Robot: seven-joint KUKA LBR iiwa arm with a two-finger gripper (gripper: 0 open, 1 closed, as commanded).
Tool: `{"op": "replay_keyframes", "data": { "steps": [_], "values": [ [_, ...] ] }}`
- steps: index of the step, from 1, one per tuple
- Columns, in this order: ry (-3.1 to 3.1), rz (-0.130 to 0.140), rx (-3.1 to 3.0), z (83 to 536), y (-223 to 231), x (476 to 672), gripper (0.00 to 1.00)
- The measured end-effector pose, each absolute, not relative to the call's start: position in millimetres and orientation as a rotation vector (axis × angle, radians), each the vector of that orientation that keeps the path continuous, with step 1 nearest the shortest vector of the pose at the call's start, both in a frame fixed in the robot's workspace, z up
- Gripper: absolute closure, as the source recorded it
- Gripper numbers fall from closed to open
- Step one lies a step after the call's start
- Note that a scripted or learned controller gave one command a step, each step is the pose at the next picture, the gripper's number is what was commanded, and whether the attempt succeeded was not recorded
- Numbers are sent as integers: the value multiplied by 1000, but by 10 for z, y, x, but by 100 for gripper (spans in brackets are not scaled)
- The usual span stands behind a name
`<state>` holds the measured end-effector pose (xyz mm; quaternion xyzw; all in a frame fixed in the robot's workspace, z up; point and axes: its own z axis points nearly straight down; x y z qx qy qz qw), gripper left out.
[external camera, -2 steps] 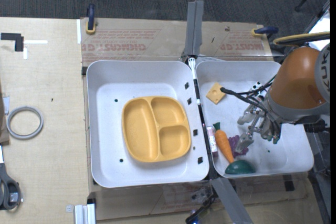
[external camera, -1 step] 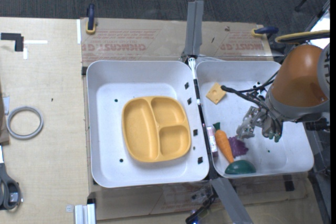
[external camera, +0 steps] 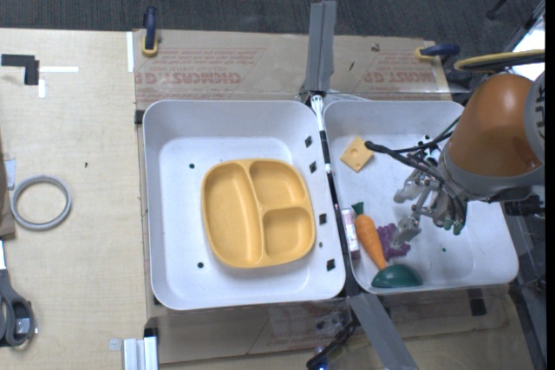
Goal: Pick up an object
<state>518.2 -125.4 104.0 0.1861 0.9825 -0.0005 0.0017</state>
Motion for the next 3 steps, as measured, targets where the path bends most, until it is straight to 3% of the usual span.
{"op": "replay_keyframes", "data": {
  "steps": [1,2,3],
  "values": [
    [3100,-1,494,1651,-1382,4979,0],
    [2908,-1,1186,922,-1233,5300,0],
    [2943,-1,1088,923,-1115,4784,0]
  ]
}}
